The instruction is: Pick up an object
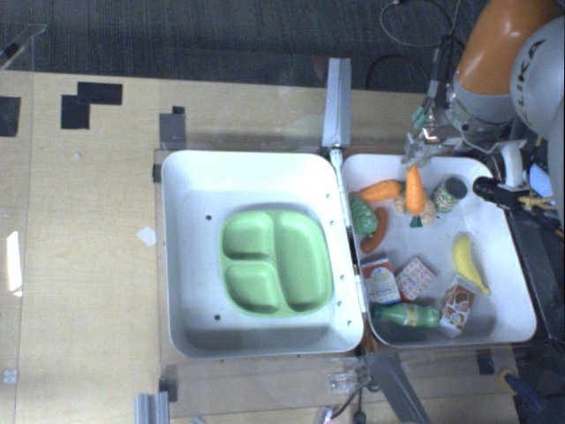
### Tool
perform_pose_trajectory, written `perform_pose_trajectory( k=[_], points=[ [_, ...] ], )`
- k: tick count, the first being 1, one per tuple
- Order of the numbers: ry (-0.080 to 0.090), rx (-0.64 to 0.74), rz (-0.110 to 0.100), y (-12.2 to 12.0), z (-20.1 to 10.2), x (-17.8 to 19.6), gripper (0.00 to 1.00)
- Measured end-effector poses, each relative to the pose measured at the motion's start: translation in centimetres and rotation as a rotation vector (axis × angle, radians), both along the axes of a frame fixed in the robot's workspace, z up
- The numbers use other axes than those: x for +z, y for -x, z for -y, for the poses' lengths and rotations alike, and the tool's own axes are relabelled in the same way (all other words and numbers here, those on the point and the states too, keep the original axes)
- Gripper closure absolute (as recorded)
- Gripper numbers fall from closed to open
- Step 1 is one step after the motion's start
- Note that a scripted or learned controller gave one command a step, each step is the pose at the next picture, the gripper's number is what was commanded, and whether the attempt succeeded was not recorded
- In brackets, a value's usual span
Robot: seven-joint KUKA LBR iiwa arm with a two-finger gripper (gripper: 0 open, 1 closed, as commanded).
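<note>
Nearest the lens, a green bottle (404,314) lies along the right bin's (521,318) front edge. At its back edge, the end effector (415,168) appears clamped on an orange carrot (414,191), apparently mid-lift; next, raise clear.

Part of the maker's name, the letters "KUKA", shows in dark print on the grey robot arm (535,71) at the right edge, cut off by the frame. The small printed cartons (415,278) and the green bottle (404,315) in the right white bin (521,303) carry coloured labels, but their print is too small to read.
</note>
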State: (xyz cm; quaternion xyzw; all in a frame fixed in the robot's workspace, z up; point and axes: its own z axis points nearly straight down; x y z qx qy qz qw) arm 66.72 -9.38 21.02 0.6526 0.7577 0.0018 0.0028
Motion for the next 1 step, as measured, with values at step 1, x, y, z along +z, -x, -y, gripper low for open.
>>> perform_pose_trajectory(
  k=[1],
  points=[
    [0.001,0.005,0.004,-0.21,-0.11,0.96,1.0]
  ],
)
